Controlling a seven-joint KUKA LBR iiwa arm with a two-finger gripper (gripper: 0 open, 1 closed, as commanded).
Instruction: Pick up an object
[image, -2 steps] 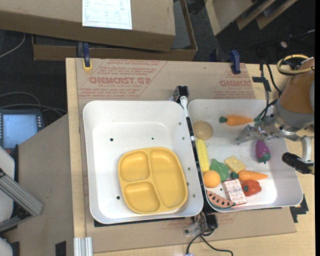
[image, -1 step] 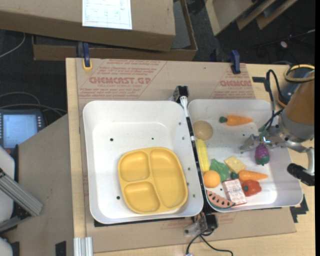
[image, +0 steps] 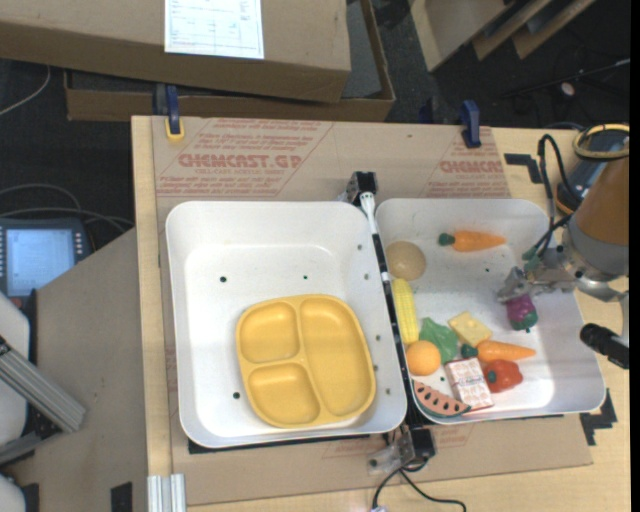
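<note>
My gripper (image: 518, 288) hangs over the right side of the right bin (image: 440, 215), reaching in from the right edge. A small purple toy with a green top (image: 521, 313) sits directly under its tip, touching or nearly touching it. Whether the toy is gripped cannot be made out. Other toy foods lie in this bin: a carrot (image: 475, 240) at the back, a beige round piece (image: 405, 260), a corn cob (image: 404, 308), a green vegetable (image: 437, 335), a yellow cheese wedge (image: 470, 328), an orange (image: 423, 357), a second carrot (image: 505, 350) and a red pepper (image: 503, 375).
A watermelon slice (image: 438, 398) and a pink box (image: 468, 383) lie at the right bin's front edge. The left bin (image: 200, 240) holds a yellow divided tray (image: 305, 358). Black clips (image: 362, 185) join the bins. A black bracket (image: 605, 342) juts in at the right.
</note>
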